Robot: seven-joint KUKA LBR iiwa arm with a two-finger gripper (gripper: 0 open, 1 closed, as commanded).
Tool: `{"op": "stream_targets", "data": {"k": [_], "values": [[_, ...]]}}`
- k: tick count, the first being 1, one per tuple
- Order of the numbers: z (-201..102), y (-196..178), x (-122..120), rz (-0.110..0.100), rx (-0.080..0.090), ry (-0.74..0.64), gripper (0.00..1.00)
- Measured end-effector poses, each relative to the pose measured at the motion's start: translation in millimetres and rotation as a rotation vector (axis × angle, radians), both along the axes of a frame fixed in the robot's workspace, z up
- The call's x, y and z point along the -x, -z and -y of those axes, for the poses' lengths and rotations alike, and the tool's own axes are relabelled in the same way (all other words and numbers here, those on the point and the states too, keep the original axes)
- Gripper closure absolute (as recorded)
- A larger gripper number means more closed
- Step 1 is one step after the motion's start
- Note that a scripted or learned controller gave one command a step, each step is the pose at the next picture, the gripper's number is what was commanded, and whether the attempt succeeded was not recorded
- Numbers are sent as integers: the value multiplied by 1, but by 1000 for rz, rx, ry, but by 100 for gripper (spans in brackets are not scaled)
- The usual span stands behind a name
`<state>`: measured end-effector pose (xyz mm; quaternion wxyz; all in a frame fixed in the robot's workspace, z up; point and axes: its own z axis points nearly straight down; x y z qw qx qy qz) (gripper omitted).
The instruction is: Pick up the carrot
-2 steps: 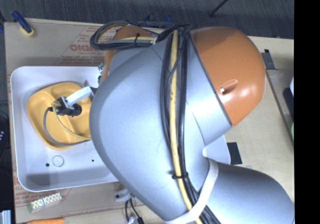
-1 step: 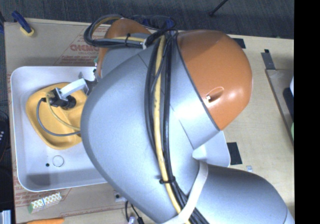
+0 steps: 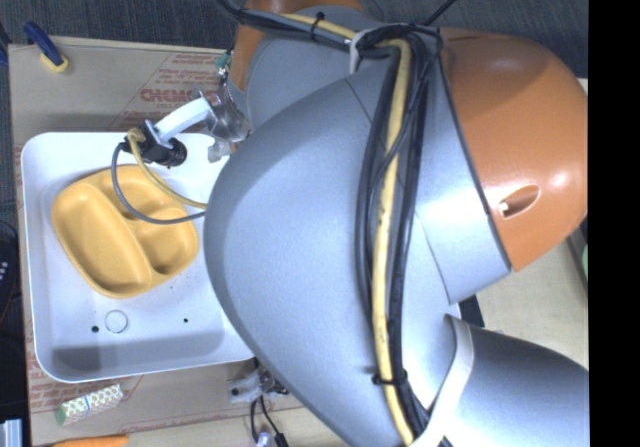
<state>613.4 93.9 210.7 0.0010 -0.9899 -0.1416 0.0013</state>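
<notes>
The grey arm [image 3: 330, 265] is nearest the camera. It rises over the right side of the white bin [image 3: 40, 235] and covers everything beyond that side. A bundle of black and yellow cables [image 3: 385, 235] runs along the length of the arm, and the orange band [image 3: 520, 155] curves round it, well away from the bin. The arm's bulk covers its own working end, so I cannot tell whether the gripper is released, clenched or grasping anything.

In the bin, a yellow dish with two hollows [image 3: 120, 230] lies towards the left wall, tilted across the floor. A thin dark cable [image 3: 135, 205] loops over the dish's upper hollow. It leads to a black plug [image 3: 162, 149] at the bin's far rim, where a white fitting [image 3: 188, 118] juts out from the arm's wrist.

Outside the bin, on the counter [image 3: 110, 75], a small patterned packet [image 3: 92, 401] lies just past the near rim. Beyond the packet, further from the bin, an orange sliver [image 3: 95, 441] is cut off by the frame. It may be the carrot, but too little shows to tell. Past the bin's far left corner lies a blue and yellow object [image 3: 45, 45].
</notes>
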Motion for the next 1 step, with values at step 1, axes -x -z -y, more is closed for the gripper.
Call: {"op": "stream_targets", "data": {"k": [1], "values": [[5, 20, -32, -3, -2, -277, 0]]}}
